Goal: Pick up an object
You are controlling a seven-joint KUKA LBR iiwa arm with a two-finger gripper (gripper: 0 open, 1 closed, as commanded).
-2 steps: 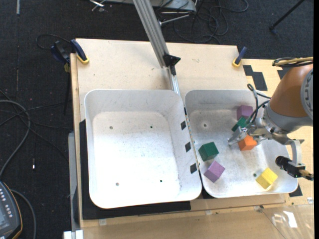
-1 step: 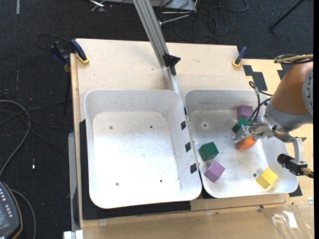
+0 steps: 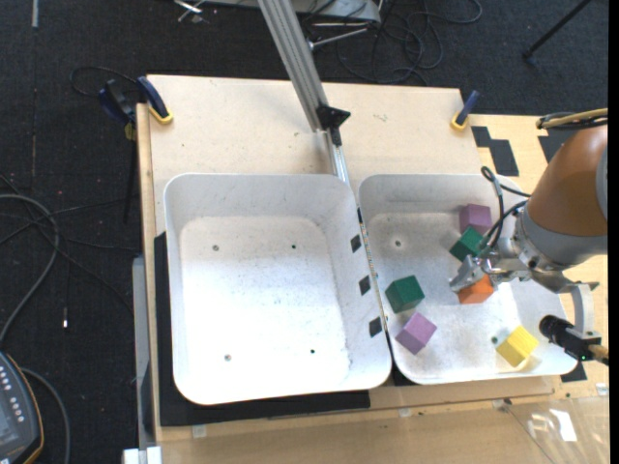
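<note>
- Orange block (image 3: 476, 293) lies in the right bin (image 3: 426, 189), right of centre in the frame, and looks the likeliest thing to be picked.
- Touching its upper left edge is the gripper (image 3: 467, 280), reaching in from the right; its metal tip sits at the block's edge.
- Whether the jaws stand apart or closed on the block I cannot tell; the tip is small and partly covers the block.
- Just above the gripper sits a dark green block (image 3: 468, 244), with a purple block (image 3: 475, 217) beyond it toward the top of the bin.
- Left of the orange one, well apart, rests a second green block (image 3: 404, 292), and below that a second purple block (image 3: 417, 332).
- Down in the lower right corner of the bin lies a yellow block (image 3: 517, 346).
- By my judgement the step in hand is the grasp itself: the arm is low at the orange block, lifting not begun.
- Next the move calls for a firm close on the block, then a straight rise that does not knock the green neighbour just above.
- At the frame's left sits the left bin (image 3: 193, 193).
</note>
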